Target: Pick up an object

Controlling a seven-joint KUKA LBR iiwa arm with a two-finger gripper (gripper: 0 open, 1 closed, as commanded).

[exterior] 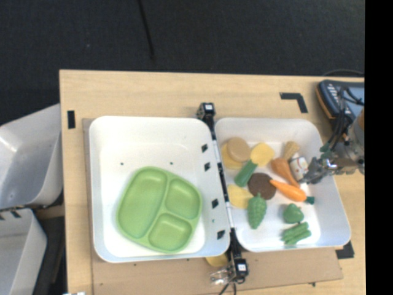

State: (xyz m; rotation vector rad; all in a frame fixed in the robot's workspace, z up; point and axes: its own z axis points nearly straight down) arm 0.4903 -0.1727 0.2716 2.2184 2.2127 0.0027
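While the green bean bundle [296,233] and the leafy green vegetable [256,211] lie at the near edge of the right bin [334,229], the crowding behind them is where trouble could start. An orange carrot [288,190] lies just beside a brown disc [262,184], with a small broccoli [293,212] near them; a grab here could catch two pieces or push one aside. Farther back sit a tan bun [237,149] and a yellow piece [263,153]. At the bin's right side, the claw [313,172] hangs low near the carrot's end; I cannot tell whether it is released or clenched, and nothing visibly sits in it. The left bin [104,165] holds a green divided plate [159,209].
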